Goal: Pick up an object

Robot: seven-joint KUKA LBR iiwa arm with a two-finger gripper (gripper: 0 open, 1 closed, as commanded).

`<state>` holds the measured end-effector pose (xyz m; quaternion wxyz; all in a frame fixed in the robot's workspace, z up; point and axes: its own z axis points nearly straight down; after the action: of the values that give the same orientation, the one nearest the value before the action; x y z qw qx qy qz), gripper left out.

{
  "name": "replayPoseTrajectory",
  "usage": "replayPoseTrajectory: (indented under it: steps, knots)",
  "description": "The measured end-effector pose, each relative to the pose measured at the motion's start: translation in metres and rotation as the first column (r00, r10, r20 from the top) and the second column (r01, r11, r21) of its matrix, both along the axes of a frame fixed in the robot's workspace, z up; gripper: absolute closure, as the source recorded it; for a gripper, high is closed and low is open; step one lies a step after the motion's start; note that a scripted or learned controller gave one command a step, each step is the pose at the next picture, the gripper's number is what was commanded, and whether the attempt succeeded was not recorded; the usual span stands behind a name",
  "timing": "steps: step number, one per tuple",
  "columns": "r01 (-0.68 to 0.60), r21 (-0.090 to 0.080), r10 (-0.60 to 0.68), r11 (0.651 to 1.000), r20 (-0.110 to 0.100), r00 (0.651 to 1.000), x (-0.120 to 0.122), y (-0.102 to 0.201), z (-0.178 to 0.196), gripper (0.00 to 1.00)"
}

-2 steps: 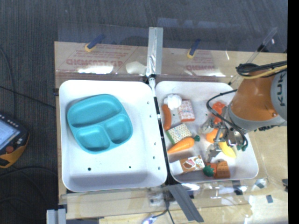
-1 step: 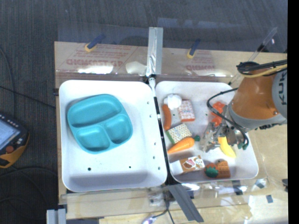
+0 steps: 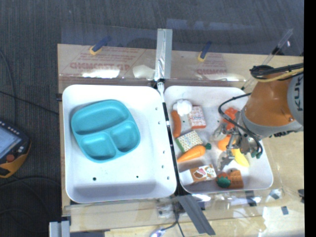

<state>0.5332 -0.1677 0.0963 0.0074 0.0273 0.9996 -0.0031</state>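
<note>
My gripper hangs low over the right part of the right bin, below the arm's orange band. Under and around it lie a yellow banana-like piece and a small orange piece, both partly hidden by the gripper. An orange carrot lies just left of it. Nearer the front are a small printed box, a red and green strawberry-like toy and an orange block. I see nothing clearly held between the gripper's parts.
Further left in the right bin are a green checkered box, an orange sausage shape, a white ball and a red and white box. The left bin holds a teal divided plate.
</note>
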Motion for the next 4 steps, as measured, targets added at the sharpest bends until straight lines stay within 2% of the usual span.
replayPoseTrajectory:
  steps: [1, 2, 3, 4]
  knots:
    - [0.000, -0.001, 0.000, 1.000, -0.003, 1.000, 0.000, 0.000, 0.005, 1.00]
    - [0.284, 0.006, -0.283, 0.959, -0.021, 0.959, -0.050, 0.043, 0.007, 1.00]
    - [0.711, 0.011, -0.711, 0.703, -0.008, 0.703, 0.040, 0.005, -0.007, 1.00]
    - [0.569, 0.013, -0.569, 0.822, 0.009, 0.822, -0.025, 0.039, -0.005, 1.00]
